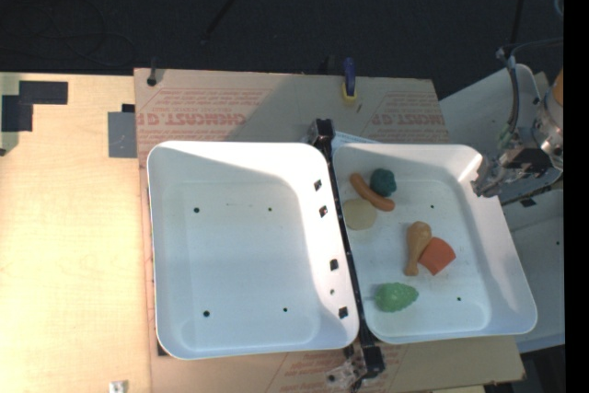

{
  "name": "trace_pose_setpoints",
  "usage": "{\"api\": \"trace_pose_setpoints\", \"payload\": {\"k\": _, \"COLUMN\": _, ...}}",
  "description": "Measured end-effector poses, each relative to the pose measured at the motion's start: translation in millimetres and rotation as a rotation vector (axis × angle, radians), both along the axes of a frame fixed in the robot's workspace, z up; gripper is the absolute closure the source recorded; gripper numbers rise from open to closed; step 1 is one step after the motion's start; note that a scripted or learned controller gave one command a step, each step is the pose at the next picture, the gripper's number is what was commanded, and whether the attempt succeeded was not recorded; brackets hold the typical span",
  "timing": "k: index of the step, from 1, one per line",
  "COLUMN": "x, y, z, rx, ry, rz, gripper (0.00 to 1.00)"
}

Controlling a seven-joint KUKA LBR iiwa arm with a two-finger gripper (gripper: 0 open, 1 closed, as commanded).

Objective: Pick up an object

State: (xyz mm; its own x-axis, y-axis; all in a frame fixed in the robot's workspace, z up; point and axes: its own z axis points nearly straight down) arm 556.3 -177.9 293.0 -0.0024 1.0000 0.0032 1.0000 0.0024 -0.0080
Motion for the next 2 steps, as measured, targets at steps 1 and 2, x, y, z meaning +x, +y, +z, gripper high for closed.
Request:
{"api": "trace_pose_setpoints", "payload": {"k": 1, "x": -26, "y": -37, "z": -47, "rx": -0.002, "ry": 0.0, "rz": -0.006, "gripper": 1.0}}
{"api": "trace_pose_setpoints", "payload": {"k": 2, "x": -3, "y": 24, "z": 83, "rx": -0.005, "ry": -0.02, "rz": 0.005, "gripper": 1.0}}
